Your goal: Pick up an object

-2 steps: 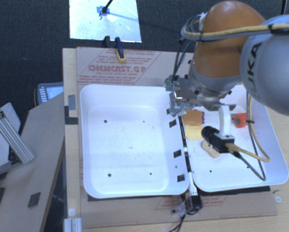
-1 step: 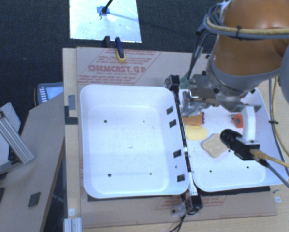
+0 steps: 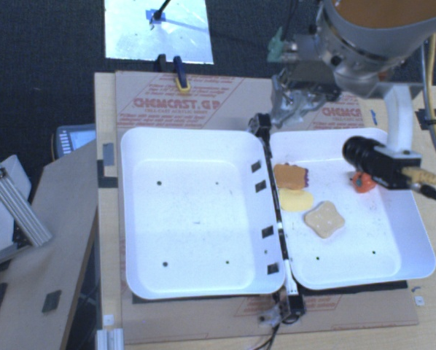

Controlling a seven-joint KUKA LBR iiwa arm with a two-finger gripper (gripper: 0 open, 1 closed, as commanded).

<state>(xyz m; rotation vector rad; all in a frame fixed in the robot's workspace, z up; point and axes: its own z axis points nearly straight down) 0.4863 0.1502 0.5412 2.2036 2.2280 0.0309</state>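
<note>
The right bin (image 3: 393,265) holds several small items. An orange block with a purple edge (image 3: 291,176) lies near its left wall. A flat pale yellow piece (image 3: 297,200) sits just in front of the block, and a tan toast-shaped piece (image 3: 324,219) lies in front of that. A small red-orange object (image 3: 361,184) rests further right, partly behind a black cylinder. My gripper (image 3: 291,109) hangs over the back left corner of the right bin, above and behind the orange block and apart from every item. The bulky wrist hides much of it.
The left bin (image 3: 196,210) lies beside the right one, with black clips (image 3: 265,188) along their shared wall. A black cylinder on a white bracket (image 3: 378,162) reaches over the right bin's back right. A shiny metal plate (image 3: 158,20) lies beyond the bench.
</note>
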